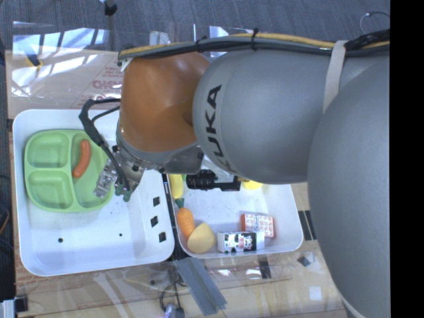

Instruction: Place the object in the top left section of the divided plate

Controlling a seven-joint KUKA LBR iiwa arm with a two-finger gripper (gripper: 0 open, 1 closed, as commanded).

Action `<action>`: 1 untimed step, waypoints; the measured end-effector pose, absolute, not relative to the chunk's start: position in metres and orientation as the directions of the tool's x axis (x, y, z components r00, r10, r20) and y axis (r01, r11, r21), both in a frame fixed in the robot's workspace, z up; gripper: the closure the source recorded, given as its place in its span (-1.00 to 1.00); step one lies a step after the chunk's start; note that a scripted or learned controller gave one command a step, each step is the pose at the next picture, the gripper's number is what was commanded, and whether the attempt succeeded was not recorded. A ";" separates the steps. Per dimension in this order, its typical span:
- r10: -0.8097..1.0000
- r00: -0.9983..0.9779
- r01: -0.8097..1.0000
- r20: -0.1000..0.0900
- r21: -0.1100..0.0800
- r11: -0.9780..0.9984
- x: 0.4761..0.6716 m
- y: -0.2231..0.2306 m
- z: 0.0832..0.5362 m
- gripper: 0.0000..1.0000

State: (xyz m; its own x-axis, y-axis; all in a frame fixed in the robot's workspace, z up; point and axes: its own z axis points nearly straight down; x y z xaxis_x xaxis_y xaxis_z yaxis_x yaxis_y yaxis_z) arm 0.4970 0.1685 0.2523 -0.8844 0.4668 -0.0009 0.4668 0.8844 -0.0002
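A green divided plate (46, 184) lies in the left white bin (79, 250). A red-orange sausage (81, 158) rests in the plate's long right-hand section. My gripper (109, 181) hangs over the plate's right rim, just below and right of the sausage. Its metal fingers look close together, and I see nothing between them. The big grey arm with its orange band covers the upper middle of the view and hides much of both bins.
The right bin (285, 240) holds a carrot (185, 221), a yellowish potato-like piece (201, 238), a small black and white carton (238, 242), a red packet (258, 224) and a yellow item (175, 185) partly under the arm. Black cables loop near the gripper.
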 end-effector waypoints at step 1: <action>0.506 -0.863 0.506 0.000 -0.002 0.863 0.557 0.176 0.242 1.00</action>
